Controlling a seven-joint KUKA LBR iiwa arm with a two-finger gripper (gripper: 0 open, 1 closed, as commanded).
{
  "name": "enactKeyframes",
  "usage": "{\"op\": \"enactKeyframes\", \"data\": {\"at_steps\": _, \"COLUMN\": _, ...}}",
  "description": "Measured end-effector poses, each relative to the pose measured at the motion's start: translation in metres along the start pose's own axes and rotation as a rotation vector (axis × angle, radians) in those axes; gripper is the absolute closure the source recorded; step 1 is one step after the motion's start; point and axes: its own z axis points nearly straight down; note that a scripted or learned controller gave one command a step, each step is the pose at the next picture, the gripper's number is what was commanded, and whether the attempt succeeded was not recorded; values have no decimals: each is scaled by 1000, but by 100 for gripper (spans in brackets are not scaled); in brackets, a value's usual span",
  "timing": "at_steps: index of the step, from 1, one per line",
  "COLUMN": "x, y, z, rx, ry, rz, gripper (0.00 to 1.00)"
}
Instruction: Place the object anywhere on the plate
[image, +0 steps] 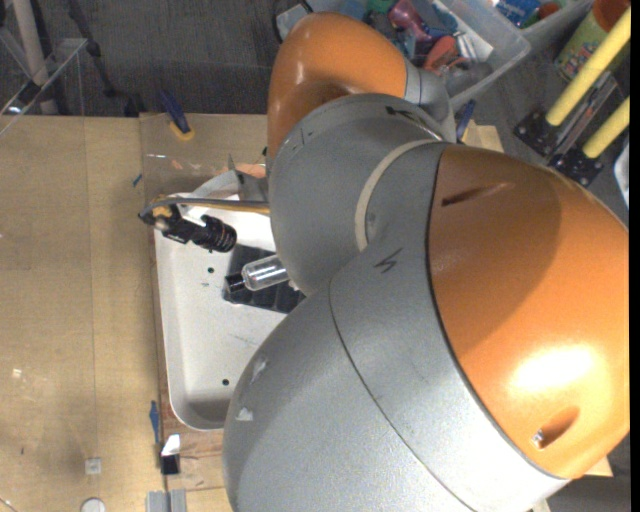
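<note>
My arm's grey and orange body (430, 300) hangs close under the camera and covers most of the bench. From beneath it the gripper (256, 284) pokes out low over the white bin (190, 330), seen as a short silver barrel above a dark part near the bin floor. Whatever lies under or between that dark part is hidden by the arm. The bin's right half and everything to its right are covered as well.
The bin's left wall and rounded near corner (185, 410) stand out against the bare wooden bench (70, 300). Blue clips (178, 118) sit on the bench edge behind the bin. Clutter and yellow tubes (600, 70) fill the back right.
</note>
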Motion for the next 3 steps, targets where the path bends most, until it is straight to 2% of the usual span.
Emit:
{"op": "enactKeyframes", "data": {"at_steps": 1, "x": -88, "y": -20, "z": -54, "rx": 0, "ry": -3, "rz": -50, "gripper": 100}}
{"op": "enactKeyframes", "data": {"at_steps": 2, "x": -103, "y": -23, "z": 38, "rx": 1, "ry": -7, "rz": -3, "gripper": 100}}
{"op": "enactKeyframes", "data": {"at_steps": 3, "x": -30, "y": -6, "z": 0, "rx": 0, "ry": 0, "rz": 0, "gripper": 100}}
